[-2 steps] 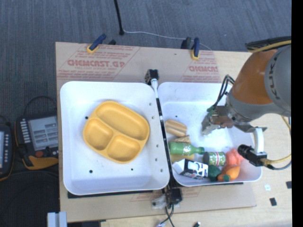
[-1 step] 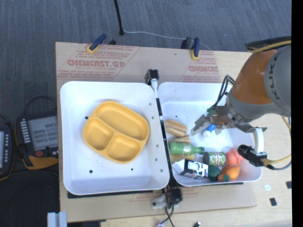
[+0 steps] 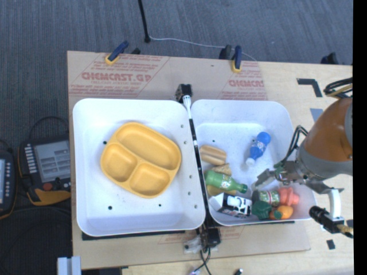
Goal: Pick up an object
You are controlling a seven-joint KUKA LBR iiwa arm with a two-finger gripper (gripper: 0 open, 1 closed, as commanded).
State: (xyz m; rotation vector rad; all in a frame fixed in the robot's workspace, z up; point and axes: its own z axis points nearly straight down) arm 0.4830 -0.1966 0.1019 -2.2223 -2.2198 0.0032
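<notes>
Right bin: gripper just above small can.

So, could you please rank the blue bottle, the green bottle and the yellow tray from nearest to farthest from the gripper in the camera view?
From the gripper:
1. Green bottle, to its left in the right bin.
2. Blue bottle, above it, slightly farther.
3. Yellow tray, in the left bin.

pincer low in right bin | above toy pile | yellow tray in left bin
</notes>
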